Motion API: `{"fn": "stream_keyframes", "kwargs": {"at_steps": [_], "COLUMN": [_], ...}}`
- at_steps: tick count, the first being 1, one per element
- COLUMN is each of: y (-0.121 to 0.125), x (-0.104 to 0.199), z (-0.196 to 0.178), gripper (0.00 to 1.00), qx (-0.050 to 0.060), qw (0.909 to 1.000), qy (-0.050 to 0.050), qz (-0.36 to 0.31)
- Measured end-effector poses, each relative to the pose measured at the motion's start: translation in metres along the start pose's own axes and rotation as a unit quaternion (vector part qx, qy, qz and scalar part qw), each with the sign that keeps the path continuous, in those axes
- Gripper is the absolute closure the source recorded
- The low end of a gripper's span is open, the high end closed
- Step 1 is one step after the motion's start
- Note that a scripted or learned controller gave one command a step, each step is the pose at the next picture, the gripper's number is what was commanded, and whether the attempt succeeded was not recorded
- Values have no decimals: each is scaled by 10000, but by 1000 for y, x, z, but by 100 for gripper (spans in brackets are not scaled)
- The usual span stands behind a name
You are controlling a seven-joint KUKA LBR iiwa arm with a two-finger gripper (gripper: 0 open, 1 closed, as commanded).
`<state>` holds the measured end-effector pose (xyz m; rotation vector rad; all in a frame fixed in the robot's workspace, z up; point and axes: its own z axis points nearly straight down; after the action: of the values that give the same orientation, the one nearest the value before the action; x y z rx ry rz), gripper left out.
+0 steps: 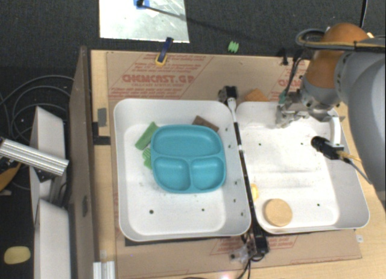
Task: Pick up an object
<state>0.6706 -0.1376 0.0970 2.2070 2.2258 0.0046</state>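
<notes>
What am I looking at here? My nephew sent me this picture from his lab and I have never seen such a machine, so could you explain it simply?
This is one picture, taken by a fixed camera above a workbench, looking down at a slant. The grey machine with the orange band at the right is a robot arm. Its end effector, the part meant for grasping, hangs over the far edge of the right bin; nothing can be seen held in it.

Two shallow white bins sit side by side on a cardboard sheet. The left bin holds a blue divided plate, with green pieces and a brown piece peeking from behind it. The right bin holds a round tan disc near its front edge. The arm's job is to pick up one object.
</notes>
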Motion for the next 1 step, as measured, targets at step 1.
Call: {"fn": "stream_keyframes", "kwargs": {"at_steps": [1], "y": [-19], "x": [-75], "z": [-105], "gripper": [100], "qx": [-27], "qw": [10000], "qy": [-25], "qz": [62]}}
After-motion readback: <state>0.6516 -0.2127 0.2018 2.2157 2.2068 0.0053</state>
